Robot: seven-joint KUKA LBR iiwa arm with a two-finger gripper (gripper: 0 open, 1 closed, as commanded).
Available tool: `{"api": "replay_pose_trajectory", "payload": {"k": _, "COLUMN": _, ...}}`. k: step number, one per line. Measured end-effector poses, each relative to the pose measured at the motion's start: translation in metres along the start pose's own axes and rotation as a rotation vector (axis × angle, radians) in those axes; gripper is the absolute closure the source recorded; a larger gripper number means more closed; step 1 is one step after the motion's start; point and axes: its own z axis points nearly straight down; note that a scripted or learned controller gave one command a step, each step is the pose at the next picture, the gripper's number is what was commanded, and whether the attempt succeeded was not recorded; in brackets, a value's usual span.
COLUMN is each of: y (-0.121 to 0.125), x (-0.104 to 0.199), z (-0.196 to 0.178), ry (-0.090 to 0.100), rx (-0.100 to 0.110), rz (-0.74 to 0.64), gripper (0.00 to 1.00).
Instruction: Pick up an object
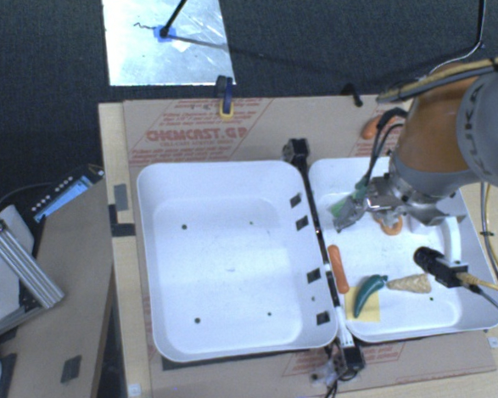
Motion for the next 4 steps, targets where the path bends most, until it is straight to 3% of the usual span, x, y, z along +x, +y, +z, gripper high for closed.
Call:
{"api": "replay_pose_trajectory", "payload": {"k": 1, "y": -0.002, "x": -0.005, "z": -0.007, "ry": -0.001, "rx": 0.005, "rz": 0.007, "gripper": 1.0}}
{"api": "replay_pose_trajectory", "payload": {"k": 2, "y": 0.042, "x": -0.059, "z": -0.191, "ry": -0.007, "rx": -0.011, "rz": 0.009, "gripper": 1.0}}
{"api": "replay_pose_trajectory", "payload": {"k": 3, "y": 0.108, "x": -0.044, "z": -0.192, "ry": -0.003, "rx": 0.001, "rz": 0.005, "gripper": 1.0}}
{"api": "replay_pose_trajectory", "payload": {"k": 4, "y": 0.117, "x": -0.02, "z": -0.204, "ry": -0.002, "rx": 0.003, "rz": 0.006, "gripper": 1.0}}
